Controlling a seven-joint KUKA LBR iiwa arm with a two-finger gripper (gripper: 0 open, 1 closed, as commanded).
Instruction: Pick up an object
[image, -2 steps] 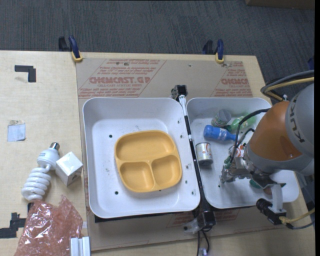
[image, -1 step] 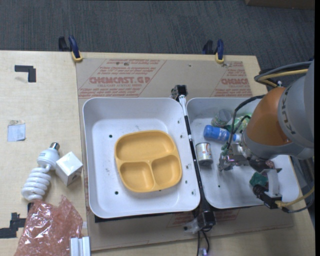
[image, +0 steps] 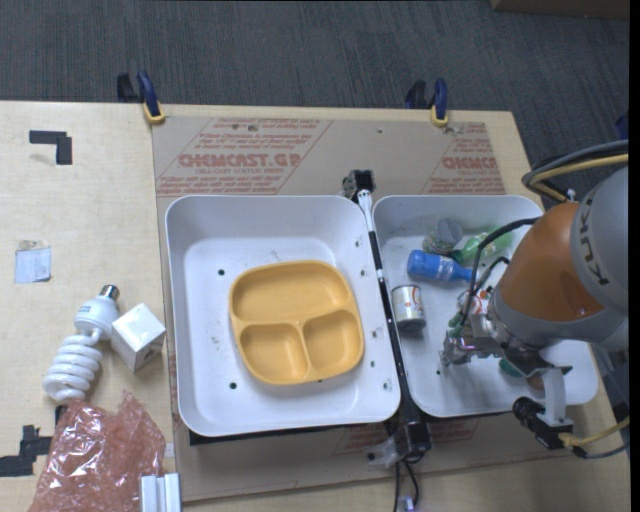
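Where the pale wooden bench (image: 80, 210) runs out to the left of the left bin (image: 195, 300), a white spiral light bulb (image: 78, 352) lies on its side with a small white cube (image: 138, 336) touching it on the side nearer the bin. Below them, toward the near edge, sits a crumpled pink plastic bag (image: 95, 455). A black L-shaped mark (image: 52, 146) and a small grey square (image: 33, 263) sit on the wood farther from the bin, up and to the left. Behind the bin a brown printed board (image: 250, 150) lies flat, held by two blue and yellow clamps (image: 148, 97) at its far edge; beyond that is dark grey carpet (image: 300, 50).

The left bin itself holds a yellow divided plate (image: 297, 322), lying flat near its middle.

Just right of the left bin, touching it along a black hinge line, is the right bin (image: 400, 225). Inside it a small silver can (image: 408, 307) lies near the shared wall, a blue bottle (image: 437, 267) lies beyond it, and a grey and green jumble (image: 455, 238) sits at the far side.

Farthest from the left bin, the grey arm with its orange band (image: 545, 275) hangs over the right bin, and the gripper (image: 470, 345) points down near the bin floor, right of the can. Whether it is wide, narrow or holding anything cannot be told.
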